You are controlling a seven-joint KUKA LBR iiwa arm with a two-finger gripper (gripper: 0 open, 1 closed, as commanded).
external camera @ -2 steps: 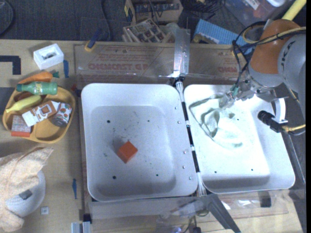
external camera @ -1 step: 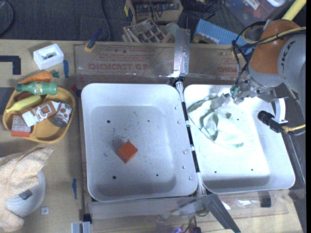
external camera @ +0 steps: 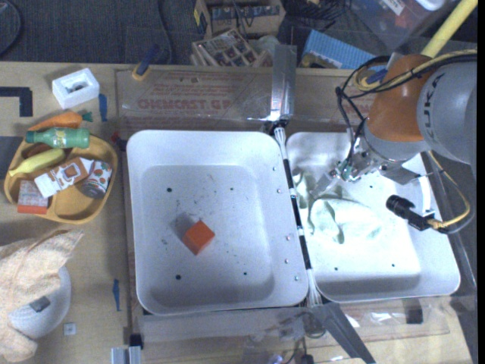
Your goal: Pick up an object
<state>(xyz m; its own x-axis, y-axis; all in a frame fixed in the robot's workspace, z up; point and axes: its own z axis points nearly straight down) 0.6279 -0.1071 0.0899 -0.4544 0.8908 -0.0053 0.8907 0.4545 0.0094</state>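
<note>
An orange cube (external camera: 199, 236) lies in the left bin (external camera: 151, 158), a little left of its middle. A crumpled pale green and white cloth (external camera: 342, 218) lies in the right bin (external camera: 432, 279). My gripper (external camera: 344, 171) hangs low over the far part of the right bin, just above the cloth's upper edge. The grey arm with its orange band (external camera: 398, 108) reaches in from the upper right. Whether the gripper touches the cloth cannot be made out.
A yellow bowl (external camera: 85, 209) of toy food and packets sits left of the bins, with a beige cloth (external camera: 30, 279) below it. A black cable end (external camera: 405, 209) hangs over the right bin. Clutter and boxes stand behind the bench.
</note>
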